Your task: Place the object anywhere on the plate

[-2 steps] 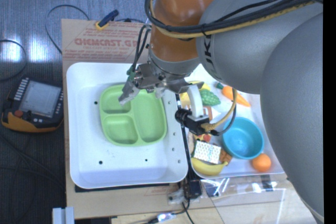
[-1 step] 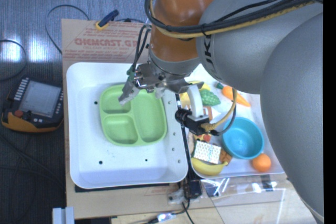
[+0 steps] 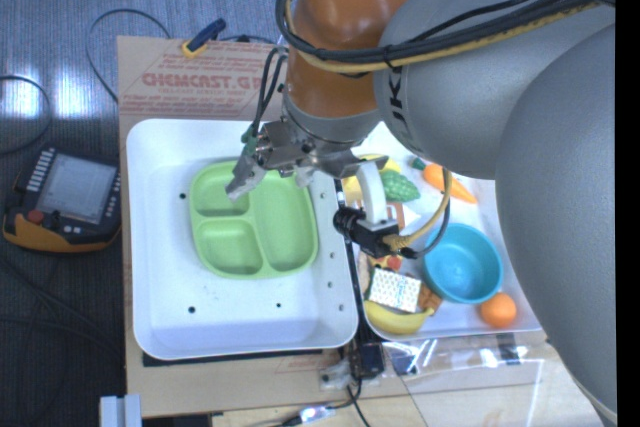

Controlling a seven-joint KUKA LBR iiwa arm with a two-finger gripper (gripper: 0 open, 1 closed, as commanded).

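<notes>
The arm reaches in from three o'clock, and its hand (image 3: 262, 167) hangs over the twelve o'clock edge of the green plate (image 3: 255, 230), which lies in the left white bin (image 3: 160, 235). Whether the hand is open or closed I cannot tell, nor whether it holds anything. The right bin (image 3: 455, 315) holds a blue bowl (image 3: 462, 263), a banana (image 3: 400, 320) and an orange (image 3: 497, 311).

Glossy green plastic plate (image 3: 250, 230), smooth white plastic bin (image 3: 160, 245), matt brown cardboard (image 3: 190, 80) beneath.
</notes>
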